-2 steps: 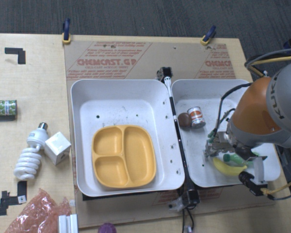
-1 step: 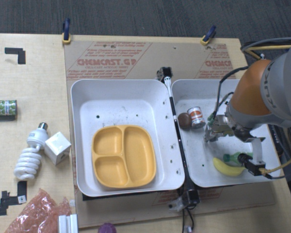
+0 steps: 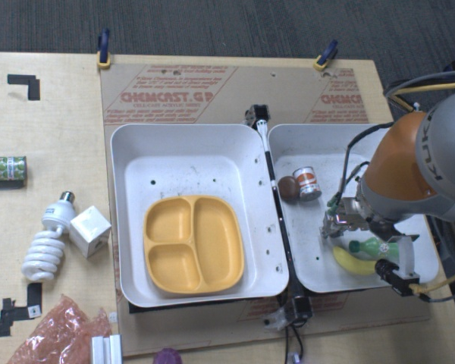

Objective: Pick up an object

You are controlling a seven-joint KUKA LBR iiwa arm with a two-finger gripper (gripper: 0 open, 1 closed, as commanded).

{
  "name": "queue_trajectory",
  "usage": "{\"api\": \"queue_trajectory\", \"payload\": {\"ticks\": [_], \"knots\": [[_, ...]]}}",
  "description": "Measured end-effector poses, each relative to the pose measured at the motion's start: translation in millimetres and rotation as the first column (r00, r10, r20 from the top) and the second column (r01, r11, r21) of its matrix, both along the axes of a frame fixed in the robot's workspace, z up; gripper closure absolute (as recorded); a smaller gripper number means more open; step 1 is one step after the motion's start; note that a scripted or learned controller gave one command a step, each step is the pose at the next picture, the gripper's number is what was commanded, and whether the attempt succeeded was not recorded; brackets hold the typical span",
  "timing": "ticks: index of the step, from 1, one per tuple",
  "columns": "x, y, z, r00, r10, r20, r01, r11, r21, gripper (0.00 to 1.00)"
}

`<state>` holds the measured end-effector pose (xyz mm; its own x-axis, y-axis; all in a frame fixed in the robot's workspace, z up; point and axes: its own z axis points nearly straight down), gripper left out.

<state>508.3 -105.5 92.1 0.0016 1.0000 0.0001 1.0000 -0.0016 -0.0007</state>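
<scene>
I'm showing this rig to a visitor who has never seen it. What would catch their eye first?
Probably the yellow three-compartment plastic plate lying in the left white bin. Next, the grey arm with its orange band reaching over the right white bin, where a yellow banana lies by a green bottle. Left of the bins, a white spiral light bulb lies on the bench.

The wooden bench (image 3: 45,127) bears two white bins (image 3: 136,158), a green can (image 3: 8,170), a spiral bulb (image 3: 47,241).

On the bench left of the bins lie a spiral light bulb (image 3: 47,243), a white cube (image 3: 90,230) touching it and a green can (image 3: 9,169).
</scene>
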Motion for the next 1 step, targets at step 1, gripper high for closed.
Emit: {"api": "queue_trajectory", "payload": {"ticks": [1], "knots": [[66.5, 2.1, 0.5, 1.0, 0.004, 0.002, -0.004, 1.0, -0.001, 0.0]]}}
